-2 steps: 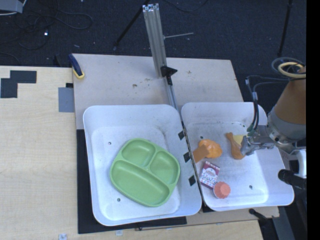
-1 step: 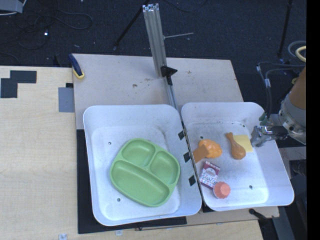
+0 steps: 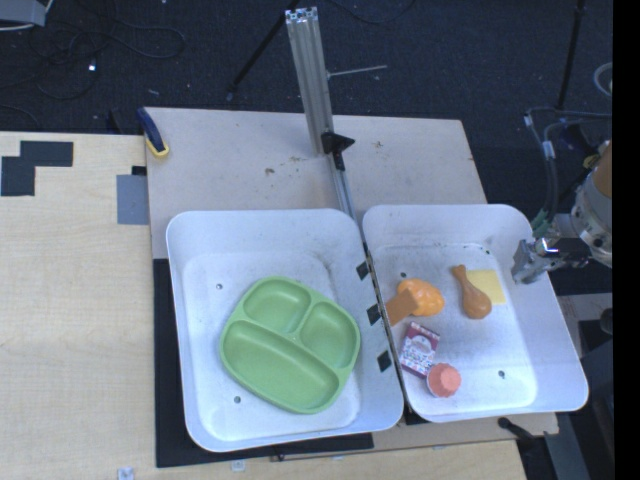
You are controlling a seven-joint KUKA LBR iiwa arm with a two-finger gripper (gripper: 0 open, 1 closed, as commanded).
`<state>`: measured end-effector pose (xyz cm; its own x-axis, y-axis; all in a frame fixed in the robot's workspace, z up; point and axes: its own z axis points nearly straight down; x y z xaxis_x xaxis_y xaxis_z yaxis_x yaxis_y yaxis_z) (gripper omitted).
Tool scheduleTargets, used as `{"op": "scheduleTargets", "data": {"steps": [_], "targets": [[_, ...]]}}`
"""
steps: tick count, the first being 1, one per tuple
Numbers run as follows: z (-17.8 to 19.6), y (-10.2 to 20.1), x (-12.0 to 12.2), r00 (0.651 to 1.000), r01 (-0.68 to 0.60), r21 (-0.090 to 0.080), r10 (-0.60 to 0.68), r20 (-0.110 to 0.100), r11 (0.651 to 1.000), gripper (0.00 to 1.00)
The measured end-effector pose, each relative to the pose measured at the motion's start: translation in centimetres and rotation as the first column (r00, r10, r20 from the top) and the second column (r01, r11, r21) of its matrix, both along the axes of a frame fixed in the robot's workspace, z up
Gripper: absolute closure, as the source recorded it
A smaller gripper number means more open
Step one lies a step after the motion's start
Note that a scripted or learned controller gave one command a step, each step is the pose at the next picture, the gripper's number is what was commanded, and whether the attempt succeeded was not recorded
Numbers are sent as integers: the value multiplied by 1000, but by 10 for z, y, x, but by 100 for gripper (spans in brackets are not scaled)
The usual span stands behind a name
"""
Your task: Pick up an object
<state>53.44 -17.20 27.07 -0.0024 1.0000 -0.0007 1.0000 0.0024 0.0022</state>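
Hovering at the right bin's (image 3: 560, 388) right rim, your gripper (image 3: 527, 264) sits just right of the orange drumstick-shaped toy (image 3: 470, 292), whose long axis runs diagonally, narrow end up-left. You'd move left; whether it's open, I cannot tell.

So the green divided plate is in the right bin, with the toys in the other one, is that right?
Not quite. The camera view shows the green plate in the left bin. The toys, including the chicken leg and the pink piece, lie in the right bin.
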Motion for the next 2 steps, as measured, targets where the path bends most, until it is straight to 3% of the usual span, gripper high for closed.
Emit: {"op": "scheduleTargets", "data": {"steps": [1, 2], "targets": [[-11, 45, 14, 1000, -3, 3, 3, -6, 1000, 100], [-19, 96, 9, 1000, -3, 3, 3, -6, 1000, 100]]}}
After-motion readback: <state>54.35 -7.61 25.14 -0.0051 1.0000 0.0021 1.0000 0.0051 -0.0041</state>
